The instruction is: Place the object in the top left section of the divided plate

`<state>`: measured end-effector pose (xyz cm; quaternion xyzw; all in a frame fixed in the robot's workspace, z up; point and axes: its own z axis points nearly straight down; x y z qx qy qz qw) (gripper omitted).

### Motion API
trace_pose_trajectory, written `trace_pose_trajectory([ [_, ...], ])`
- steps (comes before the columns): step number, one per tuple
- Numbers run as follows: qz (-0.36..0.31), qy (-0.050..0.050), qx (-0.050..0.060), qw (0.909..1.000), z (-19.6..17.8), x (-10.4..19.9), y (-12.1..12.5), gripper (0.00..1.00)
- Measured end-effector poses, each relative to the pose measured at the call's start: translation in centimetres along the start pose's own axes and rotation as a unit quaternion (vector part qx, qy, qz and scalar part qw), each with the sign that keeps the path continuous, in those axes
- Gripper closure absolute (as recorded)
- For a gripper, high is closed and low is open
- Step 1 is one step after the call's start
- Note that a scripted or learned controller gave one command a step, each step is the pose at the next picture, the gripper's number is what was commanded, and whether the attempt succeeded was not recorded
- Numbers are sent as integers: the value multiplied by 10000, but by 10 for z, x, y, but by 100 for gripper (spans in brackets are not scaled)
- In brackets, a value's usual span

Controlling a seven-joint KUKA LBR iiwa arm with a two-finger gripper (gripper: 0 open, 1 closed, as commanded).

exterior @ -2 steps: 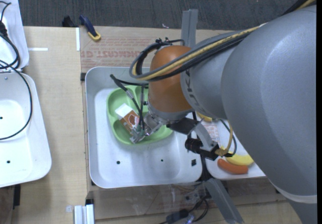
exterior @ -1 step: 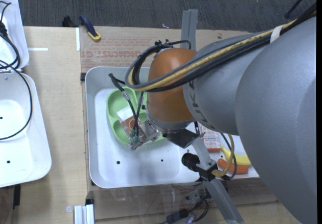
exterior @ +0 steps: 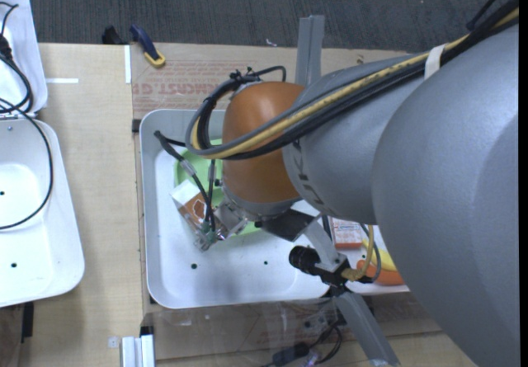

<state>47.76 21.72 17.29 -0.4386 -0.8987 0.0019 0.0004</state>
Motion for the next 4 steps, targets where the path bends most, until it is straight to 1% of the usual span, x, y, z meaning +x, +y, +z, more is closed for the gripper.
trace_pose_trajectory([
  [1, -4107, -29, -59, 9117, 73, -18, -10, 100],
  [2, -4076, -23, -116, 9131, 73, -38, -24, 100],
  [3, -4267, -77, -93, 9043, 74, -90, -63, 100],
  [4, -7518, -22, -29, 6594, -18, -109, -84, 100],
])
